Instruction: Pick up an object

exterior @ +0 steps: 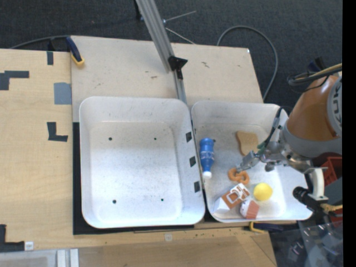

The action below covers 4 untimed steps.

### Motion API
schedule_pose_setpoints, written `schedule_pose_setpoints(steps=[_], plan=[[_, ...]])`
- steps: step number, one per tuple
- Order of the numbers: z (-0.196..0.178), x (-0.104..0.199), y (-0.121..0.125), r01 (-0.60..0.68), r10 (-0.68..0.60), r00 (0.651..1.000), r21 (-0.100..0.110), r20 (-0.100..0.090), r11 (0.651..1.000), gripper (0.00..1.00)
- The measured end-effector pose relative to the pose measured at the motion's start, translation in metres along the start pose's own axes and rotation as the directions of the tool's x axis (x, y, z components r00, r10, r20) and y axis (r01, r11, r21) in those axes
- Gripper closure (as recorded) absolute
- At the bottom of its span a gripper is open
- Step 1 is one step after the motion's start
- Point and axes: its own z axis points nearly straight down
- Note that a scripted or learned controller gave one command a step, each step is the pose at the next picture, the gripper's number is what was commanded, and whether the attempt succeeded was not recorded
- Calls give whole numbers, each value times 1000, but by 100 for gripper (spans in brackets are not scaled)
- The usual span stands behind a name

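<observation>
The right bin [222, 111] holds several objects. A blue bottle [206, 153] lies along its left wall. A tan, toast-like piece [246, 141] rests near the middle. An orange ring-shaped piece [238, 176], a yellow ball [262, 192], an orange-and-white box [236, 196] and a small red-and-white item [250, 209] crowd the front. My gripper [248, 161] hangs low over the bin, just below the tan piece and just above the orange ring. I see nothing held in it.
The left bin [89, 149] sits beside the right one, sharing a wall. A slanted metal pole [158, 29] rises behind the bins. The grey and orange arm [314, 118] covers the right bin's far right side.
</observation>
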Motion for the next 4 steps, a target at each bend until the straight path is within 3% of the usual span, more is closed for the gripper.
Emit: schedule_pose_setpoints(steps=[1, 2, 4], plan=[[54, 1, -2, 0, 0, 1000, 0, 0, 1000, 0], [41, 1, 0, 1, -1, 1000, -4, 0, 1000, 100], [-68, -6, 5, 1, -1, 1000, -13, 4, 1000, 100]])
